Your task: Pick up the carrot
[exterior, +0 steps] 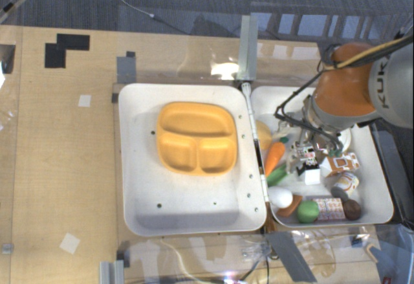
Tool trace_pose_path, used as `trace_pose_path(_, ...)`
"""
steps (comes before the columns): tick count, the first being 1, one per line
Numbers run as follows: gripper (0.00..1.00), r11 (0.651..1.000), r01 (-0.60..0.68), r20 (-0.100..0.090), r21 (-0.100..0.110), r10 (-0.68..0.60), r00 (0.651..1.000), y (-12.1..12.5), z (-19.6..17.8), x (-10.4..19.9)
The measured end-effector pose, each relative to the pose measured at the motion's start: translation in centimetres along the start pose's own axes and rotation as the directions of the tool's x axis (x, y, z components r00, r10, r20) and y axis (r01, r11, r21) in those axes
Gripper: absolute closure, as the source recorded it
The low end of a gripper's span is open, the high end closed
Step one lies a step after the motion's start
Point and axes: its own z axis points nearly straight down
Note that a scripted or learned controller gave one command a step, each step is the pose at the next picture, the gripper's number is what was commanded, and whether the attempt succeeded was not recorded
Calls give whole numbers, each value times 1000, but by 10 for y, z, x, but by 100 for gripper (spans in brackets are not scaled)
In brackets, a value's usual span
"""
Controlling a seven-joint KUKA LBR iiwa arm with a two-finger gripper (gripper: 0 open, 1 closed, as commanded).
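The carrot lies in the right bin, close against its left wall, beside the divider between the two bins. Its long axis runs from far-right to near-left, the orange body uppermost in the view and the green end pointing near, toward a white egg. The claw hangs just right of the carrot; whether it is apart or together cannot be told. A yellow divided plate sits in the left bin on the counter
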Motion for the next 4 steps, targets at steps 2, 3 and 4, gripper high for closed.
trace_pose_path(2,0,1000,-30,0,-3,30,1000,7,0,19)
trace_pose_path(3,0,981,191,1,-5,-191,981,9,0,17)
trace_pose_path(4,0,967,254,2,-5,-254,967,5,0,29)
